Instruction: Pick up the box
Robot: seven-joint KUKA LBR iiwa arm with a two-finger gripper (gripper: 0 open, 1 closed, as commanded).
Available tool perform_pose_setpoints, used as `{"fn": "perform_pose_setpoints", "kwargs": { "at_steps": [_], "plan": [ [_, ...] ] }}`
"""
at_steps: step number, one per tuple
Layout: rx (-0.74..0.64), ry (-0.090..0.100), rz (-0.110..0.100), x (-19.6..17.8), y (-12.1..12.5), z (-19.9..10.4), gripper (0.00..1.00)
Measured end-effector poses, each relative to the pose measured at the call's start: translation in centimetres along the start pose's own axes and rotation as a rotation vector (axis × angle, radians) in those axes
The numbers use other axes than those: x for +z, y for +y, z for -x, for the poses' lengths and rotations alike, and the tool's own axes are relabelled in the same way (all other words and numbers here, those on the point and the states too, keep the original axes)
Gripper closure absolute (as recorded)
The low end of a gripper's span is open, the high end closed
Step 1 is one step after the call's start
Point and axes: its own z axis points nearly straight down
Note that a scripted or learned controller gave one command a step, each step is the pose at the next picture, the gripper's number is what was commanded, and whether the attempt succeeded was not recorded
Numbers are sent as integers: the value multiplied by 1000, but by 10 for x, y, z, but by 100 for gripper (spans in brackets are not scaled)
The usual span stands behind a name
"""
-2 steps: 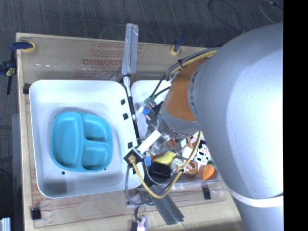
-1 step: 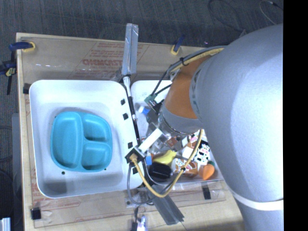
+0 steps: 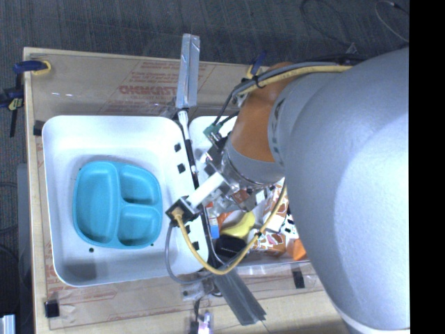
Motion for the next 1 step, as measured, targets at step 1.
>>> {"fn": "perform_pose_setpoints", "kwargs": {
  "at_steps": [1],
  "plan": [
    [-11, -5, -5, -8, -1, -1, 100]
  ]
}}
